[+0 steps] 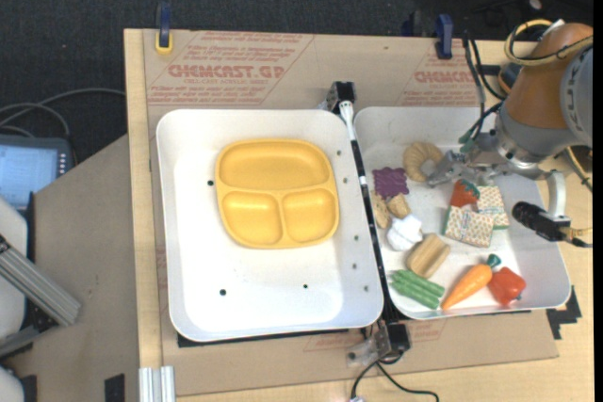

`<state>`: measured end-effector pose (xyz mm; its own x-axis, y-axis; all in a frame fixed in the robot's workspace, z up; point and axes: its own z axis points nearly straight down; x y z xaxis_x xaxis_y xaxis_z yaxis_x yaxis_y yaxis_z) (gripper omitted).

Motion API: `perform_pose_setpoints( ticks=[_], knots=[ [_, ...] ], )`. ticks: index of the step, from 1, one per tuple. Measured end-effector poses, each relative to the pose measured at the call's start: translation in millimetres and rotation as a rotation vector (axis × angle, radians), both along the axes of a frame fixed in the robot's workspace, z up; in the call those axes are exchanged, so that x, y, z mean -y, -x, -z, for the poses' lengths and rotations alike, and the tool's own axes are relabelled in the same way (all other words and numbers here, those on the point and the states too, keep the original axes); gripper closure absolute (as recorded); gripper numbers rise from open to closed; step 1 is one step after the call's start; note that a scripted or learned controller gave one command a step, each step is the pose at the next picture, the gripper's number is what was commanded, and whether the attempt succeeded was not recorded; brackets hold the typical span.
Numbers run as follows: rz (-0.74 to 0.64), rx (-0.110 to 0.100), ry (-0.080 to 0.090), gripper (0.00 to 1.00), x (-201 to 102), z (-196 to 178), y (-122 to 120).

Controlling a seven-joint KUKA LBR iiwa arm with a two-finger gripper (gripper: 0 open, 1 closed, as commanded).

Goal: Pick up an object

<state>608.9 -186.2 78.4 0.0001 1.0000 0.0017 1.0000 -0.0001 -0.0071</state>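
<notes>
The right bin point(556, 292) holds several toy foods. Among them are a tan croissant point(420, 154), a purple piece point(389, 181), a red piece point(464, 194), patterned sandwich squares point(476, 222), a white item point(406, 232), a tan roll point(429, 254), green beans point(415, 288), a carrot point(468, 284) and a red pepper point(507, 286). My gripper point(443, 169) is low in this bin's far part, just right of the croissant and above the red piece. Nothing visibly sits in its grasp.
A yellow divided plate point(276, 191) lies in the left bin point(188, 278). The arm's grey body with its orange band point(546, 85) leans over the right bin's far right corner. Cables run along the bench's right side. Blue clamps point(164, 38) hold the board's far edge.
</notes>
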Motion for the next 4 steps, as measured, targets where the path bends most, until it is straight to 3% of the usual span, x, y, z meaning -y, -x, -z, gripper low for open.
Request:
perform_pose_setpoints(
  ticks=[1,2,3,4],
  knots=[
    [-0.013,-0.045,-0.005,0.0,-40.2,-2.2,-49.9],
    [-0.005,-0.021,-0.002,0.0,-80.9,-2.1,-52.2],
    [0.009,0.0,0.003,0.0,-4.0,-6.4,20.2],
    [0.002,0.009,0.002,1.0,-9.8,-17.1,15.5]
  ],
)
